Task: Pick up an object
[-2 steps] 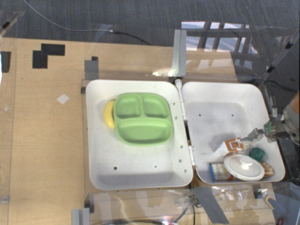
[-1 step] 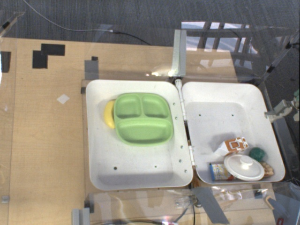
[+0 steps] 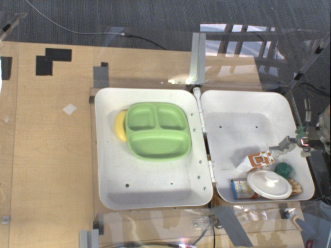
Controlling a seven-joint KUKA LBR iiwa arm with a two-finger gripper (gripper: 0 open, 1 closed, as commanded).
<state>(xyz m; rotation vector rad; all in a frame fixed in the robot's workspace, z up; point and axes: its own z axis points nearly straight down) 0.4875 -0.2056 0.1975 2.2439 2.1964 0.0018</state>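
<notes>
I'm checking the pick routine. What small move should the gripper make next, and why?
Probably ease left and down toward the orange-and-white packet. The gripper sits at the right bin's right side, just beside the packet, with nothing seen between its fingers.

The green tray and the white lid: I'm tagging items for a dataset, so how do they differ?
The green tray is a rounded rectangle split into three compartments; the white lid is round with a knob on top. The green tray lies in the left bin, partly covering a yellow object; the white lid sits in the right bin among several small items. The green tray looks larger. Both lie flat.
</notes>
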